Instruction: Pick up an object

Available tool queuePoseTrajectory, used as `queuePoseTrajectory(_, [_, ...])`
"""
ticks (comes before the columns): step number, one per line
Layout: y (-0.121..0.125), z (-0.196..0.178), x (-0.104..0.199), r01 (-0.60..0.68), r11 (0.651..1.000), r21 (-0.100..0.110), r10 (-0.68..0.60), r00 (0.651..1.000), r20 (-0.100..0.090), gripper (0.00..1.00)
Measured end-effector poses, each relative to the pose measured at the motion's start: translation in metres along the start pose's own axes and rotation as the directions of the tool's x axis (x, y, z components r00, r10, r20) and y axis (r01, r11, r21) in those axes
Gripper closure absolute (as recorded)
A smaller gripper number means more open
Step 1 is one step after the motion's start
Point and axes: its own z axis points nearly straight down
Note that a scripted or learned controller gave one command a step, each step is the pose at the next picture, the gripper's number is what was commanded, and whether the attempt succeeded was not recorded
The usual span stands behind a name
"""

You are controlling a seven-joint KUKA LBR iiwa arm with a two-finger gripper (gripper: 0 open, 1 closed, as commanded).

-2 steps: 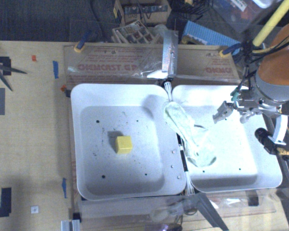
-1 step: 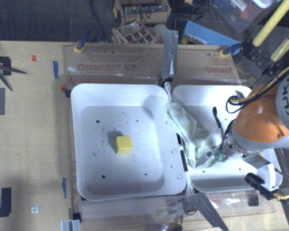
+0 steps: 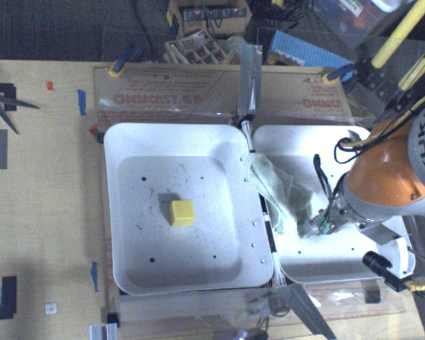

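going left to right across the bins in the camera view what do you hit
left bin → yellow block → pale green cloth draped at the left side of the right bin → gripper → orange band of the arm

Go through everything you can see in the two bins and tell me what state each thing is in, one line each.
yellow block: resting flat on the floor of the left bin, untouched.
pale cloth: crumpled, lying in the right bin against the divider between the bins.
gripper: lowered into the right bin, right beside the cloth's edge.
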Motion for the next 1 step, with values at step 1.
queuePoseTrajectory(1, [0.0128,-0.0840,0.0465,-0.117,0.993,0.012,0.117,0.993,-0.004,1.00])
